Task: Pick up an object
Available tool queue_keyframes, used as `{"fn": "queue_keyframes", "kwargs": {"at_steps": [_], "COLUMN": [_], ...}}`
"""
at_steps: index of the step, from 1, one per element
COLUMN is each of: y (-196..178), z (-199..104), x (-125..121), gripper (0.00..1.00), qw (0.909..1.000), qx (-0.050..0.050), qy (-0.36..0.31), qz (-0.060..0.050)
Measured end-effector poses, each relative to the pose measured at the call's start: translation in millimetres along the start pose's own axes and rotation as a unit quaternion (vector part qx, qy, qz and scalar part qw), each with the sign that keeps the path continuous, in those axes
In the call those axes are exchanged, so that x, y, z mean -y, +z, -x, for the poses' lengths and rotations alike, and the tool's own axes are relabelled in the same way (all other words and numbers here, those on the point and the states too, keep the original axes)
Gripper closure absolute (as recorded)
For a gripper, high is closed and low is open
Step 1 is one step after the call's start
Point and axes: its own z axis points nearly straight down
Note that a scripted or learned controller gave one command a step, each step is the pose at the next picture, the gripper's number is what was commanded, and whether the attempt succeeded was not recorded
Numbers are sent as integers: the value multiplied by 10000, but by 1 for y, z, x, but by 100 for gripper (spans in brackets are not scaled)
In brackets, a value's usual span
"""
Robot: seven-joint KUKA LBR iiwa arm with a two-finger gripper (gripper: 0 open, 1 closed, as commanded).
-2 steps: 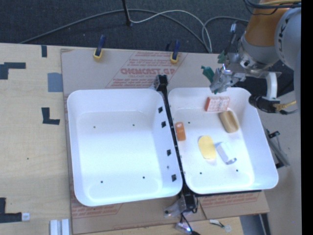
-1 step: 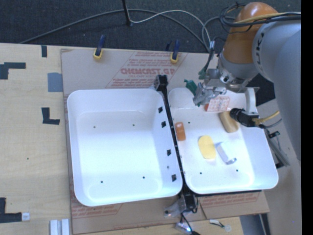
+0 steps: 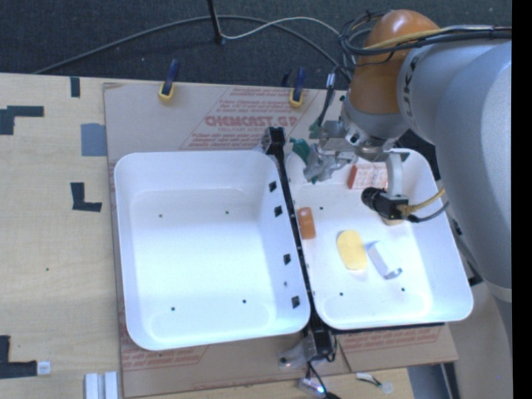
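The right bin (image 3: 432, 302) holds a small orange block (image 3: 307, 223) near its left wall, a yellow rounded piece (image 3: 352, 249) in the middle and a small grey piece (image 3: 382, 262) just right of it. A red and white packet (image 3: 366, 175) lies at the far side, partly under the arm. My gripper (image 3: 318, 166) hangs low over the far left corner of this bin, next to a green item (image 3: 299, 149) at the rim. It stands above and behind the orange block, apart from it.
The left bin (image 3: 133, 223) sits beside the right one, with a black divider strip (image 3: 287, 223) between them. Both rest on cardboard (image 3: 233, 119) held by two clamps (image 3: 169, 86). Cables (image 3: 249, 32) trail across the back.
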Motion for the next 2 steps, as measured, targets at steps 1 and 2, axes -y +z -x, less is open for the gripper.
{"fn": "queue_keyframes", "kwargs": {"at_steps": [1, 2], "y": [-1, -1], "z": [-33, -71], "x": [1, -7], "gripper": [100, 100], "qw": [10000, 10000], "qx": [-2, -1], "qy": [1, -1], "qz": [6, 7]}}
